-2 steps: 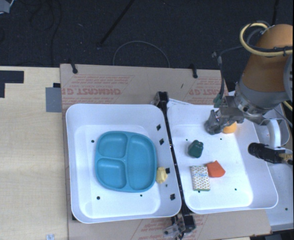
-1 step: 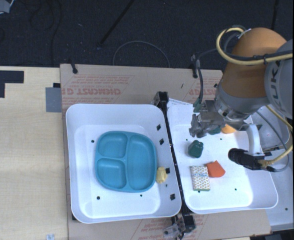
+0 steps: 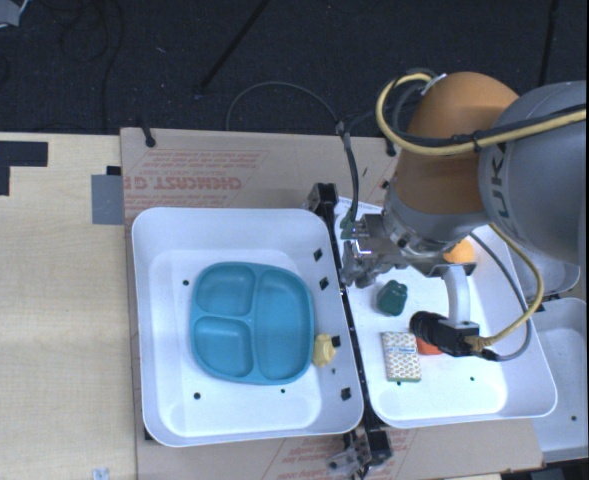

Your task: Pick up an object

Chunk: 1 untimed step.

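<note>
Grey arm (image 3: 534,168) over right bin (image 3: 474,396), gripper (image 3: 358,258) near green object (image 3: 391,295), open or closed unclear

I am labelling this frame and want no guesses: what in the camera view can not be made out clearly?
Camera view:
1. Orange object, right bin: the arm covers most of it; shape unknown.
2. Small yellow thing beside the blue plate: too small to identify.
3. Patterned packet: print too small to read.
4. Right bin, far side: hidden under the arm.
</note>
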Available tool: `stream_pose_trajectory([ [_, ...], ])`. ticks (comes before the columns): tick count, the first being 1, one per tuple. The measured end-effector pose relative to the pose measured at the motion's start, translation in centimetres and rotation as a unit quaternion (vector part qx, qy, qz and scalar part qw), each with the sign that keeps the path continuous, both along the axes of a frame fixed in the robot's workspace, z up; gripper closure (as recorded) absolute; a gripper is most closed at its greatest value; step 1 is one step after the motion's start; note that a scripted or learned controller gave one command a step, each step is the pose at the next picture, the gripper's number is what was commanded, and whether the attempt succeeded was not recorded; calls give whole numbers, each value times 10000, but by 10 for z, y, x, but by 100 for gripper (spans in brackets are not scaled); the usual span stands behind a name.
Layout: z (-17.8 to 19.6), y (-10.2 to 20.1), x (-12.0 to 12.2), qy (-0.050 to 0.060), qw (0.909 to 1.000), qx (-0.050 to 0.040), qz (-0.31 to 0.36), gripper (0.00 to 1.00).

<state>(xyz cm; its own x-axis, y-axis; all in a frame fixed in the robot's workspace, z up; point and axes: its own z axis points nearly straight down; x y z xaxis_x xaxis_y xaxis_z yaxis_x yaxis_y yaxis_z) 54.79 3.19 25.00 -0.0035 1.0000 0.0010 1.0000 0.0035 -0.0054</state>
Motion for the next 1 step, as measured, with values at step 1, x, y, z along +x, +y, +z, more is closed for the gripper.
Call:
stream_pose_trajectory([
  [1, -1, 43, -4, -2, 10000, 1, 2, 100],
])
